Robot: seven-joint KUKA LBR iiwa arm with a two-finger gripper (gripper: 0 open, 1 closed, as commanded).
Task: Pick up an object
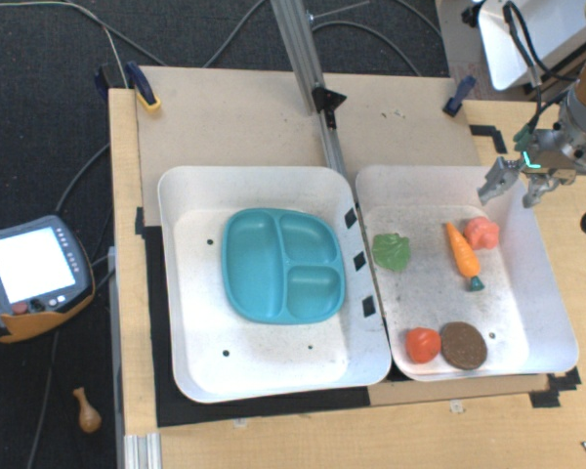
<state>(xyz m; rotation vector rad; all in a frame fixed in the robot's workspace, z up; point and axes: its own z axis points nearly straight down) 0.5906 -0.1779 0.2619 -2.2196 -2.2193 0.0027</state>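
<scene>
Gripper (516,183) hovers over far right corner of right bin (552,301), fingers spread apart, nothing between them.

Nearest candidate: pink toy (482,232), just below gripper, touching top end of carrot (462,252).

Carrot lies near middle of right bin, tip pointing toward near wall. Green lettuce-like piece (392,251) sits left of carrot. Red tomato (422,345) and brown disc (463,345) touch each other, toward near wall from carrot.

Judgement: all look like light plastic play food, rigid, smooth, likely slippery. Pink toy rounded; pinch across its middle. Carrot close alongside may get nudged.
</scene>
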